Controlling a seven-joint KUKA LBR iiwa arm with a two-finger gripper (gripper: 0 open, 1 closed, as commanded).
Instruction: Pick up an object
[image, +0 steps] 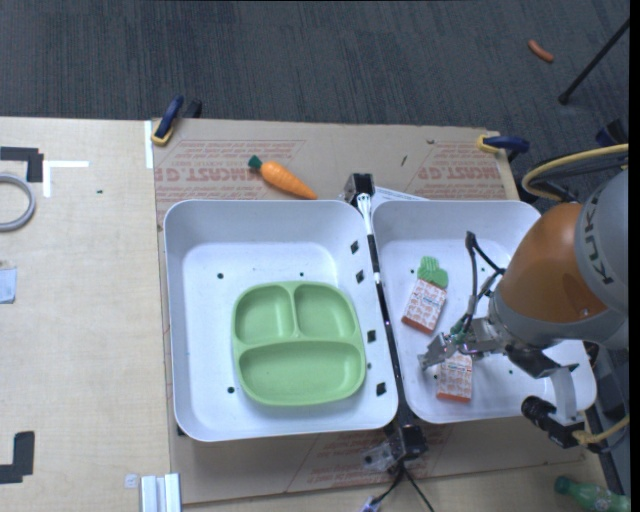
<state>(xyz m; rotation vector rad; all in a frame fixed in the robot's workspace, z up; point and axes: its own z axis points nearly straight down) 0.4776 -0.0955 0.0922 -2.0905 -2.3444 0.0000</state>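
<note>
On the surface (80, 330), a pale sheet topped by a panel of printed brown cardboard (330, 165), stand two shallow white bins of smooth moulded plastic with rounded corners, side by side and clipped together along their shared edge. The left bin (200, 240) holds one light green divided plate (298, 343), matte plastic, roughly square with rounded corners and three compartments: two small ones on the far side, one wide one on the near side. The right bin (400, 395) holds two flat rectangular packets printed in red and white: packet A (425, 303), near the bin's middle, carries a green ridged tab at its far end; packet B (455, 380), the nearer one, lies close to the bin's near wall. The gripper (447, 350), metallic with thin cabling, hangs low just above the far end of packet B; whether the jaws are spread or pressed together cannot be told, and no packet is seen between them. Above it rises the arm's glossy orange band (545, 265). One toy carrot (282, 178), orange with a green top, lies on the cardboard beyond the left bin. Two blue-and-yellow clamps (168, 120) (505, 145) grip the cardboard's far corners.
</note>
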